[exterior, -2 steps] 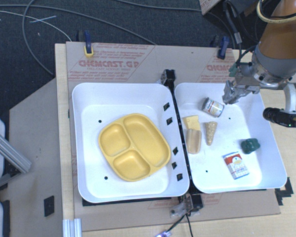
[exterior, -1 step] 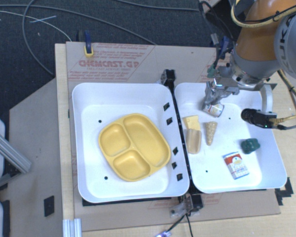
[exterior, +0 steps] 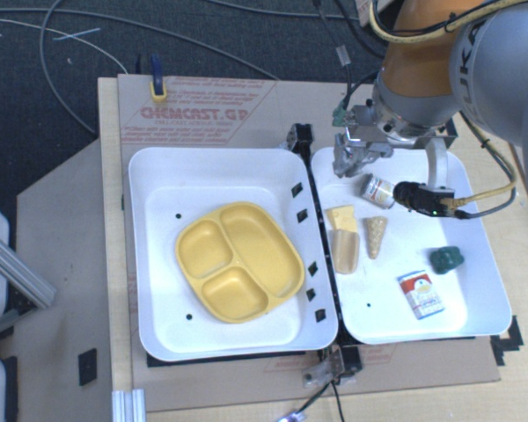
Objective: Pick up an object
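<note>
My gripper [exterior: 350,158] hangs over the far left part of the right bin [exterior: 475,315], under the orange-banded wrist. Nothing shows in its grasp. Just to its right a small silvery can [exterior: 378,191] lies on its side, apart from the gripper. Below the gripper lie a yellow wedge [exterior: 341,219], a tan block [exterior: 345,252] and a pale cone [exterior: 375,236]. Farther right in the same bin are a green lump [exterior: 445,258] and a red and white box [exterior: 421,294].
The left bin [exterior: 150,236] holds a yellow tray [exterior: 238,260] with three compartments. A black divider strip [exterior: 310,227] runs between the bins. A black cable fitting [exterior: 420,197] with a yellow lead hangs from the arm over the right bin.
</note>
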`<state>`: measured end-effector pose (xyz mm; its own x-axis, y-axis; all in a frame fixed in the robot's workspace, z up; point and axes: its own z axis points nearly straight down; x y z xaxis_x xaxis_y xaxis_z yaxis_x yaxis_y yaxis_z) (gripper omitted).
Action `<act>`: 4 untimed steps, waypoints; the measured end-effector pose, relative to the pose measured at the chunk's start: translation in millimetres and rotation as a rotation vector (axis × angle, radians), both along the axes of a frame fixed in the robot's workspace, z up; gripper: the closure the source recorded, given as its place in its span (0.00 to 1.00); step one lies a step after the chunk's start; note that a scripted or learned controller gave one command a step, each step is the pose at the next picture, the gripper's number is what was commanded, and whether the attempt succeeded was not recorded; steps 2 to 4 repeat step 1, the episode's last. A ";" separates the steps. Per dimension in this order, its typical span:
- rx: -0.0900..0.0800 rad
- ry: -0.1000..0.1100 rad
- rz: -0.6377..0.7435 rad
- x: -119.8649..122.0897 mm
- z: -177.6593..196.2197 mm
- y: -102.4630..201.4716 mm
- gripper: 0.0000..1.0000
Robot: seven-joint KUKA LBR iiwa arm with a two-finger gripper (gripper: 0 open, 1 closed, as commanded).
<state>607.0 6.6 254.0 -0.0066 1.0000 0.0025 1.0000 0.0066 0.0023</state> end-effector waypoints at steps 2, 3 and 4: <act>0.000 0.002 0.000 15.6 -17.4 55.1 1.00; 0.000 0.002 0.000 15.6 -17.4 55.1 1.00; 0.000 0.002 0.000 15.6 -17.4 55.1 1.00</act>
